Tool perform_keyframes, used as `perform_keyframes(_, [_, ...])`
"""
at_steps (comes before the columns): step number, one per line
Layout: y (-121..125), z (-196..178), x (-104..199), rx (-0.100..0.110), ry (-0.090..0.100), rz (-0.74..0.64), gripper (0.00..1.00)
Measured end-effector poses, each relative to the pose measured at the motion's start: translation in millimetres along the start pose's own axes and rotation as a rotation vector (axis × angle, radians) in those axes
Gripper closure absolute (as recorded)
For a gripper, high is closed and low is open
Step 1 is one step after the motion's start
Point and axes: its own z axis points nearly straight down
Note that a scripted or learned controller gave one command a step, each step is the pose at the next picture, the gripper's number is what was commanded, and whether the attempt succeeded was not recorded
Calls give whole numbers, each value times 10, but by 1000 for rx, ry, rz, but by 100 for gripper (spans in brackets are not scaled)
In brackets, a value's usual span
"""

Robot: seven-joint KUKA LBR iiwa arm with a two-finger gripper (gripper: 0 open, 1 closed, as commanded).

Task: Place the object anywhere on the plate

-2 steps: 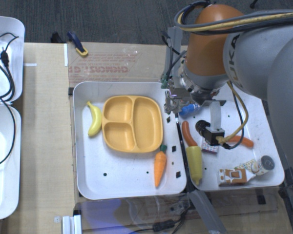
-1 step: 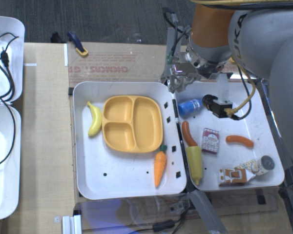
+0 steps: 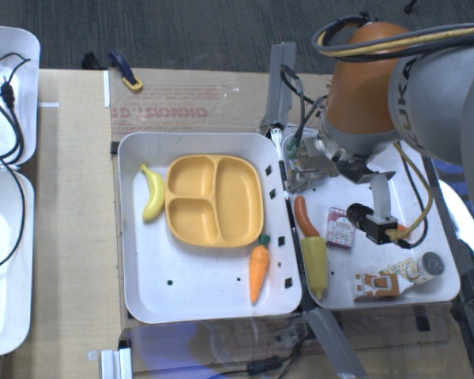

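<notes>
- In the left bin [image 3: 134, 235], the yellow divided plate [image 3: 215, 200] lies flat with all three compartments bare, ready to receive.
- Beside the plate: a banana [image 3: 152, 193] touching its left rim, a carrot [image 3: 257, 272] at its lower right corner (neither rests on it).
- Right of the plate, in the other bin [image 3: 446, 279], lie a sausage [image 3: 304, 215], corn cob [image 3: 314, 263], small box [image 3: 340, 228] and bottle [image 3: 395, 279]; which is the task's object is unclear.
- Right of the plate's upper corner, the gripper [image 3: 299, 176] hangs over the bins' divide; its opening cannot be told, and nothing is seen held.
</notes>
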Motion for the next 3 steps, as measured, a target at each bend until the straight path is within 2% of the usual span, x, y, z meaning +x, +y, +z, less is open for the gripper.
perform_keyframes(1, [-488, -419, -28, -1, 0, -244, 100])
perform_keyframes(2, [-778, -64, -491, -2, 1, -256, 100])
perform_keyframes(3, [-626, -347, -441, -3, 0, -250, 100])
